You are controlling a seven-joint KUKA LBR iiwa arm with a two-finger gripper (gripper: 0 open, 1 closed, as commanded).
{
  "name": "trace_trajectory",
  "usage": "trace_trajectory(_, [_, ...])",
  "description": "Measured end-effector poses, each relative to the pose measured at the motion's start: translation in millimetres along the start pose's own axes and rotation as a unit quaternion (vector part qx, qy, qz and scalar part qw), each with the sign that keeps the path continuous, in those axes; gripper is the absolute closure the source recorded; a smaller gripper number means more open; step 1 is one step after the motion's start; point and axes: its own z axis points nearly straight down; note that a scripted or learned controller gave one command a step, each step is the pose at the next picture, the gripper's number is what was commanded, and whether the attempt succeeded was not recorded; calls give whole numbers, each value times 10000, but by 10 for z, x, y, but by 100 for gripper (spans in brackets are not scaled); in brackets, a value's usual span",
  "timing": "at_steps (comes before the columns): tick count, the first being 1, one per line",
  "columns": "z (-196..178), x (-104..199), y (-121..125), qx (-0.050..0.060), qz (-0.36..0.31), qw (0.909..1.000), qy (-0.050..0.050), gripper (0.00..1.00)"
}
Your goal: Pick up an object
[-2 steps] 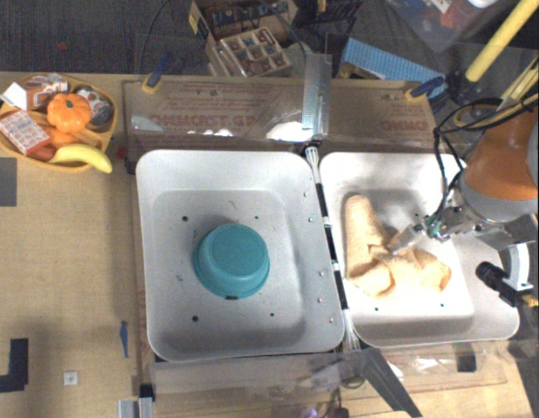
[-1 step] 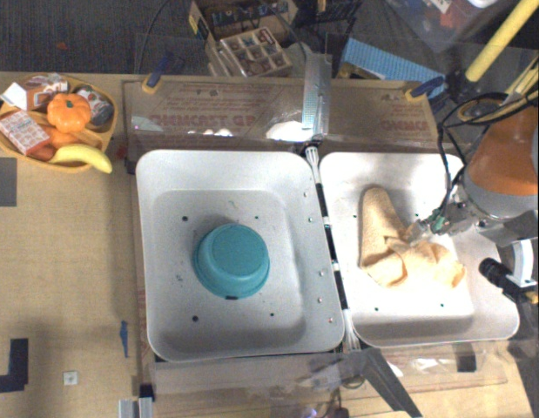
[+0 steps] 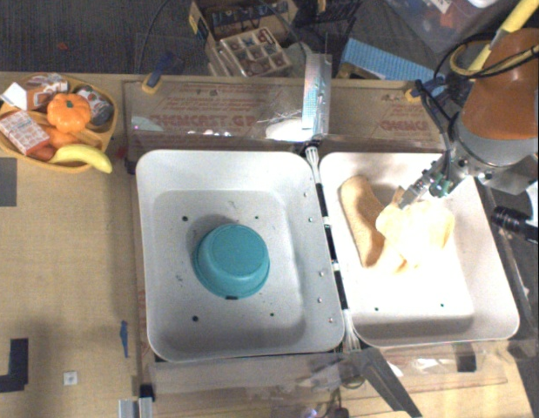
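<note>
A teal bowl (image 3: 232, 260) lies upside down in the middle of the left bin (image 3: 165, 181). In the right bin (image 3: 478, 303) a tan, bread-like piece (image 3: 362, 216) lies near the left wall. A pale yellow floppy object (image 3: 421, 233) rests against its right side. My gripper (image 3: 407, 197) reaches in from the upper right, its tip at the top edge of the pale yellow object, just right of the tan piece. The grey arm with its orange band (image 3: 504, 103) rises above the bin's far right corner.
A basket of toy food (image 3: 56, 124) with a banana and an orange pumpkin sits at the far left on the bench. A cardboard wall (image 3: 217, 111) runs behind both bins. Boxes and cables lie on the floor beyond.
</note>
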Motion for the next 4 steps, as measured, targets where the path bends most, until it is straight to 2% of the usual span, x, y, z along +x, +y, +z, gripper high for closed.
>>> trace_trajectory(1, [-1, -3, -3, 0, 2, 10000, 0, 0])
trace_trajectory(2, [927, -411, -503, -2, 37, 10000, -2, 0])
trace_trajectory(3, [777, 143, -510, 19, 603, 9982, 28, 0])
trace_trajectory(4, [963, -139, -523, -26, 1076, 9942, -7, 0])
